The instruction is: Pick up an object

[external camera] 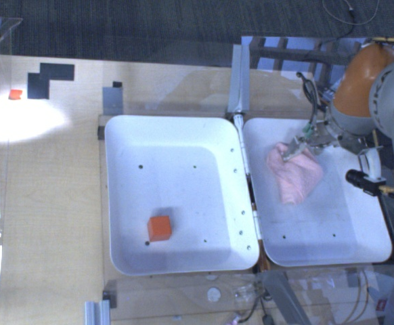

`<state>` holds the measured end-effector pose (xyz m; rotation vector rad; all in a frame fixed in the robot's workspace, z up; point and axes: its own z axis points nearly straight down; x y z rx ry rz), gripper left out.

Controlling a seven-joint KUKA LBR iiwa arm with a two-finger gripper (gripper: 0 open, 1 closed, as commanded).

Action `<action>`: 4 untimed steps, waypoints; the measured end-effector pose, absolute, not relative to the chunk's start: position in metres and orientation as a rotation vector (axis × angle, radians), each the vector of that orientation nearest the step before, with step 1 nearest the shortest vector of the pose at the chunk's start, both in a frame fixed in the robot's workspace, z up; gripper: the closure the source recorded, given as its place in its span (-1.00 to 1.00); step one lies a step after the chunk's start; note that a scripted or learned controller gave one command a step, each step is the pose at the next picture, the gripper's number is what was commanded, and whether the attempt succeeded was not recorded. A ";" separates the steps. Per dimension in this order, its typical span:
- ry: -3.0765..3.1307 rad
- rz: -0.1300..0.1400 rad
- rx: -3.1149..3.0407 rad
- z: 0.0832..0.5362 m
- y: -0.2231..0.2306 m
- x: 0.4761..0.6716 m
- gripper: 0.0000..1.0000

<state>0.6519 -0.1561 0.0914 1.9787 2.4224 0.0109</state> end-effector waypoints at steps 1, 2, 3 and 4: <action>2.525 0.013 1.847 0.091 -0.110 0.656 -1.00; 2.503 -0.005 1.887 0.091 -0.095 0.670 -1.00; 2.501 0.010 1.874 0.105 -0.091 0.673 1.00; 2.596 0.011 1.749 0.188 -0.056 0.671 1.00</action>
